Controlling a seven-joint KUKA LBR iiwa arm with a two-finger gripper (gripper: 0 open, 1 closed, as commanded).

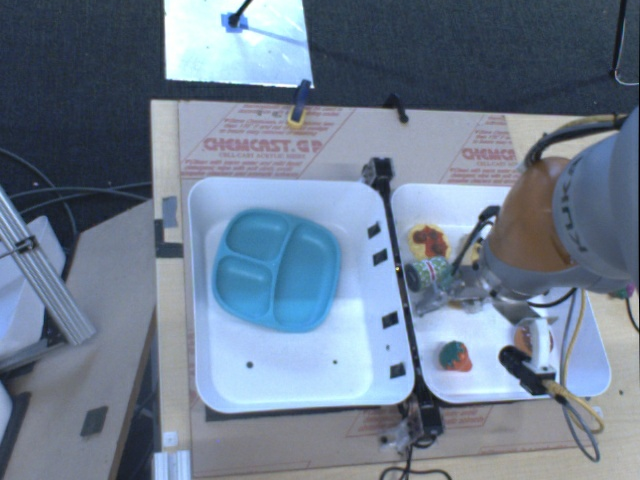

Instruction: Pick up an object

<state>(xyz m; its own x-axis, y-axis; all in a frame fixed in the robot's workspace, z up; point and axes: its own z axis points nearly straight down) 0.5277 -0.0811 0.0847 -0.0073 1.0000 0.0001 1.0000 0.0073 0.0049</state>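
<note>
Low in right bin [596, 368], end effector [432, 286] at small green-labelled can [427, 273], grip state can't tell.

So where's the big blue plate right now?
The blue plate lies in the left bin, toward its upper left, across the divider from the gripper in the right bin.

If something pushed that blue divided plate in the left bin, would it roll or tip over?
The blue plate probably slides rather than rolls: it looks wide, shallow and lies flat on the left bin floor. It seems like stiff, light plastic, so likely not fragile.
</note>
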